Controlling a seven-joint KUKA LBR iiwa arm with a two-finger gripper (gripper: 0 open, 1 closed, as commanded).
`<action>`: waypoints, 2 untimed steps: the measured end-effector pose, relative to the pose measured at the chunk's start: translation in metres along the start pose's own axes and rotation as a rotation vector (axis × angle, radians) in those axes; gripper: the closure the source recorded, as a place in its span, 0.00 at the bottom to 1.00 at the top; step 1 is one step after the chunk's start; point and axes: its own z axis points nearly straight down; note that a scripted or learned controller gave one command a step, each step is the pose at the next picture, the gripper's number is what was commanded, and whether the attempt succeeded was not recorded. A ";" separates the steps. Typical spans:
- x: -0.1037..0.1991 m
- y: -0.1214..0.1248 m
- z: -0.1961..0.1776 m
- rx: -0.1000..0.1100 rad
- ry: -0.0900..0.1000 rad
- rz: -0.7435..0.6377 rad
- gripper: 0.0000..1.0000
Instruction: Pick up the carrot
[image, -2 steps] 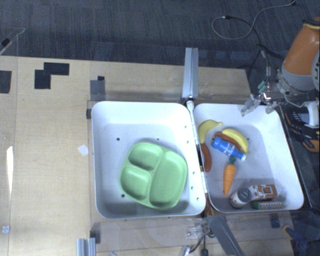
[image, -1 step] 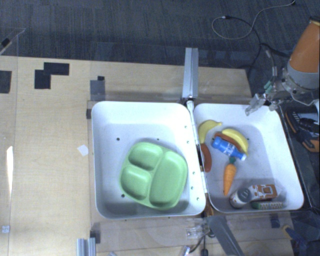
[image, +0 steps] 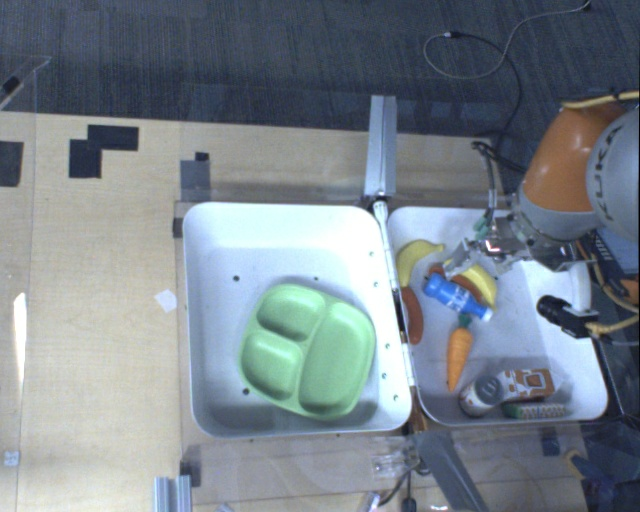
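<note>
Two white bins side by side; left bin (image: 210, 260) carries a green divided tray (image: 308, 348), right bin (image: 590, 395) carries the clutter and the arm (image: 585, 150), grey w/ orange band, entering from the right edge. Gripper (image: 487, 245) sits at the upper middle of the right bin, just above a yellow banana-like item (image: 482, 283) and a blue bottle (image: 455, 297); jaw state cannot be told, detail too small and blurred, and nothing is seen held. Target: carrot (image: 458, 356) lies in the right bin, approx. centre, roughly lengthwise w/ green top toward the blue bottle and tip pointing to the near wall, free on both long sides. Neighbours: a second yellow piece (image: 415, 258) at the bin's upper left, a red-brown sausage-like item (image: 412, 313) along the divider wall, a small can or jar (image: 481, 396) just beside the carrot tip, a toy car (image: 526, 381) and a green item (image: 530, 409) near the front wall. Assessment: step in hand is approach; gripper is near but not over the carrot. Rec.: shift toward the near side, centre over mid-body of the carrot, close across its narrow width, not along it; keep clear of the blue bottle at the top end and the can at the tip. Risk: tapered, smooth shape may slip if grasped near the tip
</note>
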 end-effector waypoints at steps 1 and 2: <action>0.015 -0.073 0.052 -0.008 -0.001 -0.021 0.00; 0.073 -0.036 -0.044 -0.001 0.001 0.236 0.00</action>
